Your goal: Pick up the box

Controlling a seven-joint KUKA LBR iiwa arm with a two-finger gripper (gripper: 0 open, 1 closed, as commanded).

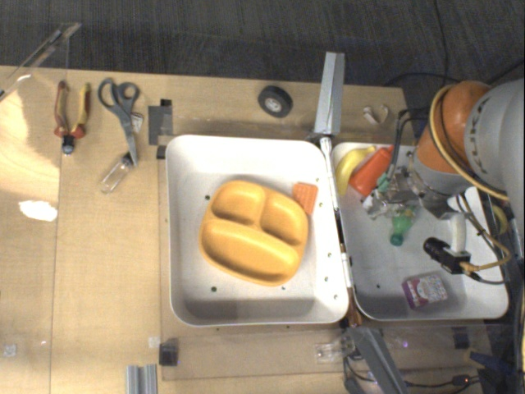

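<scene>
Two white bins sit side by side on the bench [90, 245], a pale wooden surface with a faint sheen at the left of the frame. We see the left bin [189, 294] holding a large yellow tray [256, 231], smooth and glossy, moulded into three rounded compartments. Touching its upper right edge is a small orange block [306, 195] with a ribbed look.

In the right bin [373, 290], the box [425, 290] lies flat near the lower right corner: small, rectangular, purple with a pale printed face. At the bin's upper left we see a yellow banana [350, 164] and, beside it, an orange-red cylinder [372, 171] lying at a slant. A small green bottle [399, 227] sits just below the gripper [392, 197], which hangs over the upper middle of that bin, well apart from the box. Its metal parts are a tangle of shiny pieces, and we cannot tell how the jaws stand.

The arm [492, 142] enters from the right, grey and rounded, with an orange band [455, 125] and looping cables.

Along the top of the bench, from left, lie red-handled pliers [70, 115], grey-handled scissors [123, 109] and a black roll of tape [276, 101]. A grey metal bar [330, 93] stands above the seam between the bins. Beyond the bench, the upper frame shows dark, finely textured carpet [205, 15].
</scene>
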